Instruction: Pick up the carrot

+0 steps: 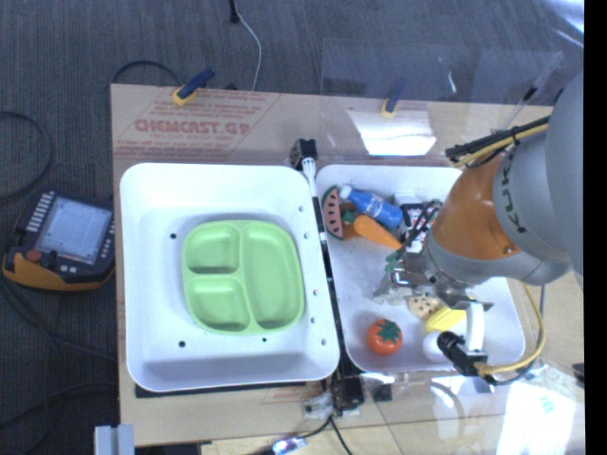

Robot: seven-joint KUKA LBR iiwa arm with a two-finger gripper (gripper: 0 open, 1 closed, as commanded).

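carrot [372, 230] lies in right bin [360, 344] near back left, between watermelon slice [332, 211] and blue bottle [372, 205], touching both; crowded, so clean grasp likely awkward. gripper [406, 271] low in bin, just right of carrot tip; finger state: cannot tell, wrist hides it. tomato [384, 336] near front, apart

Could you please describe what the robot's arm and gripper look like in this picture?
The arm is bulky and rounded, grey, with a broad orange band above the wrist and dark lettering on the grey shell. Black and yellow cables run along it. The gripper is small, metallic grey and black.
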